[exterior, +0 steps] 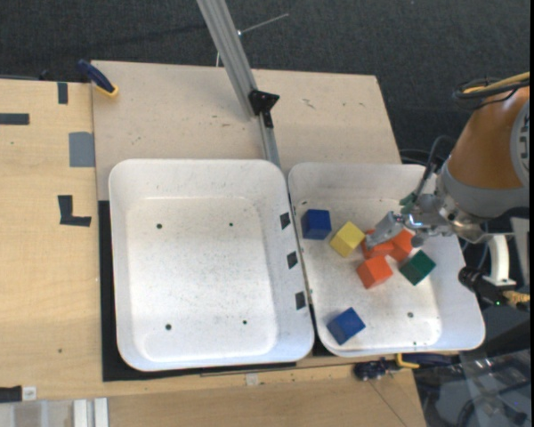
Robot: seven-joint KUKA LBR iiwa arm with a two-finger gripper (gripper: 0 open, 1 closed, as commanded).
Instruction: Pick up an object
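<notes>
From the overhead camera I see my claw (393, 230) low inside the right bin (445, 327), and I can't tell whether it is spread or closed; the wrist hides too much. Right at it, just to its lower left, sits a cluster of orange blocks: one orange cube (374, 271) below the claw, and a second orange block (392, 245) directly under the tip, touching the first. I cannot say anything is gripped.

Crowding the spot: a yellow cube (346, 238) just to the claw's left, close to the orange pair, and a green cube (416, 268) just to the claw's lower right, beside the orange cube. Further left of the claw is a blue cube (316, 223) near the bin's left wall. Well below the claw lies another blue cube (345, 325) near the front rim.

Far to the claw's left, the left bin (125, 185) rests on the tabletop (36, 238), touching the right bin along the middle. A slanted metal pole (227, 38) rises behind the bins.

The arm (489, 163) comes in from the right, orange band up, wrist angled down and leftward into the blocks.
</notes>
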